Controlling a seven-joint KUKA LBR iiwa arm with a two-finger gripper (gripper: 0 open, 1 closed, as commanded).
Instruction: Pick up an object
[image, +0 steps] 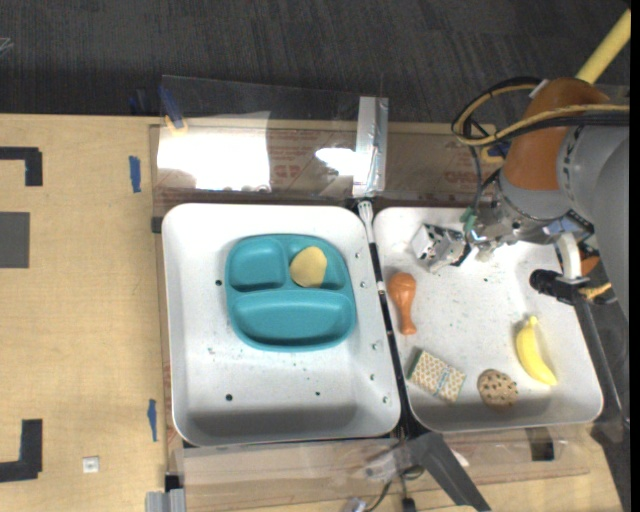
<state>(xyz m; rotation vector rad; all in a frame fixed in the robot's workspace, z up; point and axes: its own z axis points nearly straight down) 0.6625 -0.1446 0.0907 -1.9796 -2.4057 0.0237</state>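
Observation:
My gripper (436, 246) hangs over the back of the right bin (578, 400), near its left wall, and reaches in from the arm (545, 170) at the upper right. An orange drumstick (403, 298) lies just below and left of the gripper, apart from it. A yellow banana (534, 352) rests by the right wall. A round brown cookie (497, 387) and a speckled square cracker (436, 374) lie along the front. In the left bin (190, 330), a teal divided plate (290, 318) holds a yellow round piece (309, 266) in its back right compartment.
A clear plastic sheet (265, 145) stands behind the left bin. Cables (490, 110) loop above the arm's wrist. A dark bracket (560, 285) juts over the right bin's right wall. Cardboard bench (70, 300) stretches out to the left.

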